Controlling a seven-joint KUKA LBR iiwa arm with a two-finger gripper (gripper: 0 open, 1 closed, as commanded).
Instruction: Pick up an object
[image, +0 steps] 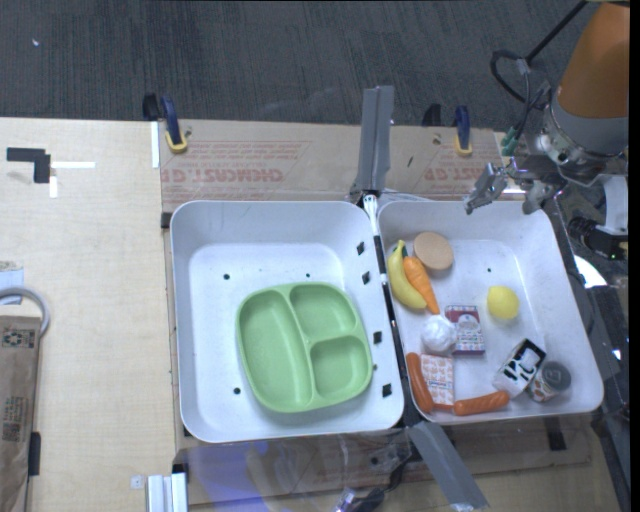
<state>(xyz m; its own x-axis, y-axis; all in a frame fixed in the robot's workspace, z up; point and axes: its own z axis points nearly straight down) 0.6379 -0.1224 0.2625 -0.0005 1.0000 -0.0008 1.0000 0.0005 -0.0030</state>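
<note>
The pincer (497, 186) hangs open and empty over the right bin's (560, 250) far rim, so picking hasn't begun; next it must descend onto one item, perhaps the lemon (503, 302).

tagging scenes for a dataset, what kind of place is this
Most likely a robotics lab bench set up for pick-and-place trials. A grey arm's gripper hangs over two white bins clamped to the benchtop; one holds a green divided plate, the other toy food such as a banana and a lemon.
</note>
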